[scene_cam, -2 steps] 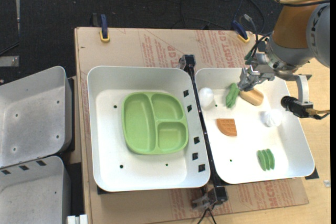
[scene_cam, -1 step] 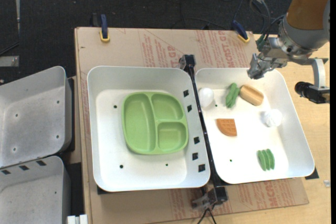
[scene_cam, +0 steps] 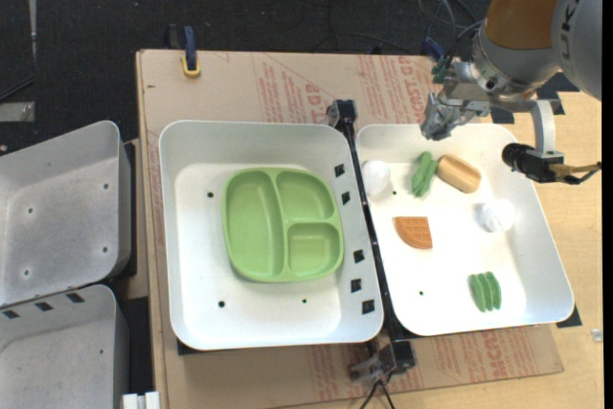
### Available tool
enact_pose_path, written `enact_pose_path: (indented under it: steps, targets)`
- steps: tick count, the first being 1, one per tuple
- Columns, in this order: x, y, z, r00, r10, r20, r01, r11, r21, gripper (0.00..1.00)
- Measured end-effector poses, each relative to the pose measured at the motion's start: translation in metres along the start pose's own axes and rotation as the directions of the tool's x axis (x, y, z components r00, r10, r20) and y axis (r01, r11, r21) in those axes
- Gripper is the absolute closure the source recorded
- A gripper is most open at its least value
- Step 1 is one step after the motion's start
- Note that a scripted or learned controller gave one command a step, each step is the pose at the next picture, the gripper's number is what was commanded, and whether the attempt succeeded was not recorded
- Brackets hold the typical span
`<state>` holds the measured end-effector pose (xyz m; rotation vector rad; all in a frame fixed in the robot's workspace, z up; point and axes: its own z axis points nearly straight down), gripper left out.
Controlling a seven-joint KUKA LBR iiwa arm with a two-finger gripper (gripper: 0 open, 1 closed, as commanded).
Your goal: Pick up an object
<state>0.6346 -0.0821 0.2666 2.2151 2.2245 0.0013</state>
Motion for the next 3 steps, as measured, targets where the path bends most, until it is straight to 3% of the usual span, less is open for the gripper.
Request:
enact_pose_path:
  steps: [3]
  targets:
    - [0.151, 0.018, 0.008, 1.000, -0.002, -0.002, 0.002, 1.000, 0.000, 1.00]
